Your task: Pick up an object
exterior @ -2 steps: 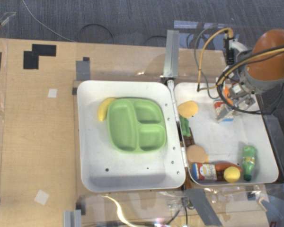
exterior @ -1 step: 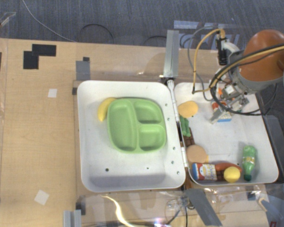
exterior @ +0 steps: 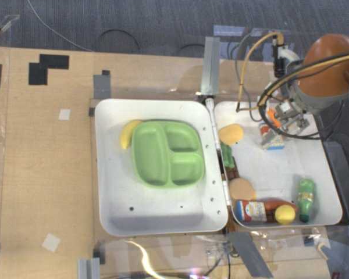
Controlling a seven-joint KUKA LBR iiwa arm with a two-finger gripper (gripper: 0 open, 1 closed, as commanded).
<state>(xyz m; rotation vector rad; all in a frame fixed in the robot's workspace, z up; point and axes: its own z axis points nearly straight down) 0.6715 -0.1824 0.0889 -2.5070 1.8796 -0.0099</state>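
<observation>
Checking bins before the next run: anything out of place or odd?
Mostly fine. In the left bin, the banana is wedged half under the green tray. In the right bin, both bottles lie on their sides: ketchup bottle and green bottle.

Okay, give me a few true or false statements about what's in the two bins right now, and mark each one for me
1. The green divided plate lies in the left bin. True.
2. The banana sits in the right bin. False: it lies in the left bin, at the plate's upper left edge.
3. The green bottle is in the right bin's lower right corner. True.
4. The gripper is over the left bin. False: it is at the upper part of the right bin.
5. The lemon lies next to the ketchup bottle along the right bin's near edge. True.
6. The plate's compartments hold food. False: they look bare.
</observation>
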